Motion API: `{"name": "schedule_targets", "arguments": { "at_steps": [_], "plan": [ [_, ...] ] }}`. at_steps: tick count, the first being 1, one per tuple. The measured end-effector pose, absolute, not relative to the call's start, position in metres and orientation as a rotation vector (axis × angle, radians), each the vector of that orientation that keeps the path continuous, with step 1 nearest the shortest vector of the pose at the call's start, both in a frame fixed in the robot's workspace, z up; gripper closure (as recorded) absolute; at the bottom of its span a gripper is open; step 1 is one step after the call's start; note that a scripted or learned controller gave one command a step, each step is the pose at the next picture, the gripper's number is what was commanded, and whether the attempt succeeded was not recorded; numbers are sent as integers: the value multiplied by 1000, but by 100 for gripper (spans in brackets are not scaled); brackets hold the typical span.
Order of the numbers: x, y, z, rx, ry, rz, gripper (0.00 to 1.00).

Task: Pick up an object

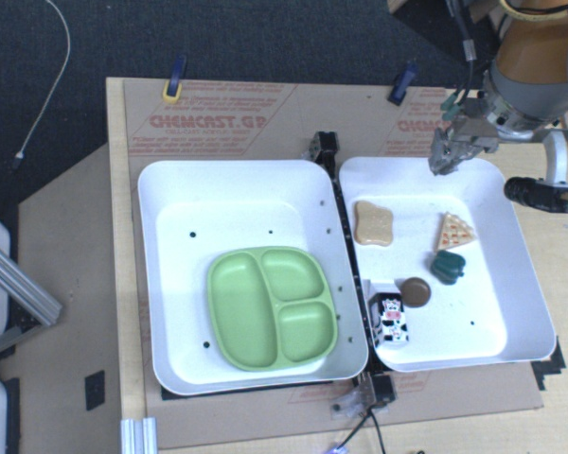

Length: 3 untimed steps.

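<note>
Tool [447, 162] at right bin's [521, 339] far edge, finger state unclear, nothing visibly held. Toast slice [373, 223] lies nearest, well apart from others: centre above it, descend straight.

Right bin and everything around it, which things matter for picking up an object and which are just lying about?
For the job:
hand
toast slice
pizza slice
teal toy
brown disc
cow-print toy
right bin

Lying about:
green divided plate
left bin
clamps

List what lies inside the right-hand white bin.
The right bin holds a toast slice, pizza slice, dark green item, brown round piece and cow-patterned carton. Whatever lies beneath them is covered.
</note>
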State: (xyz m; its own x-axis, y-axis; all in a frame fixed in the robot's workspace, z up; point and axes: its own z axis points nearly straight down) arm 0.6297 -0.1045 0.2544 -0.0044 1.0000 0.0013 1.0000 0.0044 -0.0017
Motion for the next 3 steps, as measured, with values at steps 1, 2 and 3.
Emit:
{"name": "schedule_targets", "arguments": {
  "at_steps": [1, 2, 3],
  "plan": [
    [630, -53, 242, -2214, -2225, 1, 100],
    [619, 6, 231, -2213, -2225, 1, 100],
    [611, 66, 238, -2212, -2228, -4, 100]
  ]
}}
